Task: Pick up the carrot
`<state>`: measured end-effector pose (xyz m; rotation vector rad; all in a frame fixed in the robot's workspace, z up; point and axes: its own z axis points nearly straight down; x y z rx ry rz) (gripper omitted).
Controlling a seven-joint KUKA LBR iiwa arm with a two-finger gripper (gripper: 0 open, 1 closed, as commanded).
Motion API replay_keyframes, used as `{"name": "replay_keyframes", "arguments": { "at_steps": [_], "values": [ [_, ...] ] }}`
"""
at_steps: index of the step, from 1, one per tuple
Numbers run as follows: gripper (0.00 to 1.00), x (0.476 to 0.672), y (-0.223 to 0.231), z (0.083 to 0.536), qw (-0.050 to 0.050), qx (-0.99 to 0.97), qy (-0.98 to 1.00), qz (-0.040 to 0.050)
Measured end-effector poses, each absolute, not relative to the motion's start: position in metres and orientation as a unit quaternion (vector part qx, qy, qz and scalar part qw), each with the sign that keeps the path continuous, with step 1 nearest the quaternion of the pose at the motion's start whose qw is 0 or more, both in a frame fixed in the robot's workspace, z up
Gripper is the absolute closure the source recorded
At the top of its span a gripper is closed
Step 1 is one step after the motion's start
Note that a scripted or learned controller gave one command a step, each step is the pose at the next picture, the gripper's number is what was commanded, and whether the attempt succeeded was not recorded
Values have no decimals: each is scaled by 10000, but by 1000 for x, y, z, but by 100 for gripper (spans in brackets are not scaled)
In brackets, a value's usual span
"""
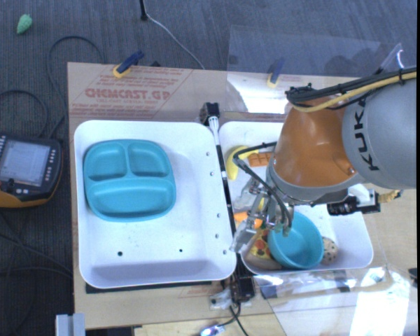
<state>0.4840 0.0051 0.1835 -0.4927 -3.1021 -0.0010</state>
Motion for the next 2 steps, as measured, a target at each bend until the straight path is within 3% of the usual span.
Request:
{"name": "replay_keyframes", "arguments": {
  "at_steps": [2],
  "values": [
    [0, 484, 23, 183, 3, -1946, -9809, 1]
  ]
}}
